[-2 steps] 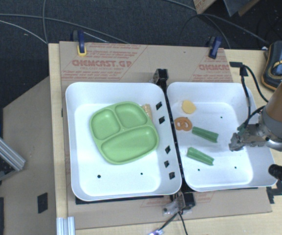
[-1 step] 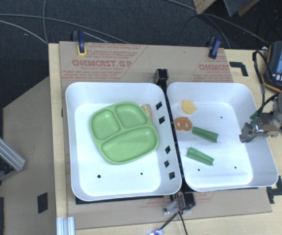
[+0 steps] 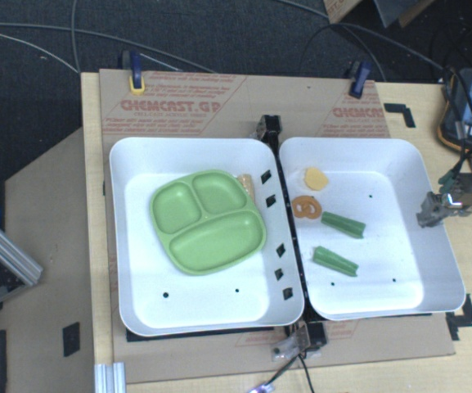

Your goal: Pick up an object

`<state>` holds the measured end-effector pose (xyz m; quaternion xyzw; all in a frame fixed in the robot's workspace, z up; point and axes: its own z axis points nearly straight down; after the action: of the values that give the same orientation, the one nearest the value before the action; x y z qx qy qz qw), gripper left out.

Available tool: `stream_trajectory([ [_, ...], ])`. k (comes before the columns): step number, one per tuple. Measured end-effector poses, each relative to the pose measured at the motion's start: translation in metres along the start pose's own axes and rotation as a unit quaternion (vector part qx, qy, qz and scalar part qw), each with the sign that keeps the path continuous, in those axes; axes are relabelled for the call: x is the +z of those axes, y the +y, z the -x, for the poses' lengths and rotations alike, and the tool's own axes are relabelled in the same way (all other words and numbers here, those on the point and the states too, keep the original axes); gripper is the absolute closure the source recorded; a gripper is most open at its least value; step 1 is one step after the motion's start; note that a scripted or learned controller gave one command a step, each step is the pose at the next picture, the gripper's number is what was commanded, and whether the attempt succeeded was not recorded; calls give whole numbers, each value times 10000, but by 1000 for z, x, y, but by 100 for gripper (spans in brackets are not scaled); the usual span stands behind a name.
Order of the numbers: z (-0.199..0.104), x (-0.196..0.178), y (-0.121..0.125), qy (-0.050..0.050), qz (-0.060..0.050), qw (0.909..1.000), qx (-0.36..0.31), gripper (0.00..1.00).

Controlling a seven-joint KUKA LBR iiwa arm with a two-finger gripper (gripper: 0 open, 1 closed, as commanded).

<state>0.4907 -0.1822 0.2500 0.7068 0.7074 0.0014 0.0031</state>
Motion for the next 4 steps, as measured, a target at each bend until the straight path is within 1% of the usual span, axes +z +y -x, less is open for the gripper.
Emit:
stream_trajectory([
  [1,-53,12,25,21,-26,10000,-29,100],
  [3,-161,0,61,25,-22,10000,-32,100],
  [4,-212,16,80,23,-30,10000,-25,100],
])
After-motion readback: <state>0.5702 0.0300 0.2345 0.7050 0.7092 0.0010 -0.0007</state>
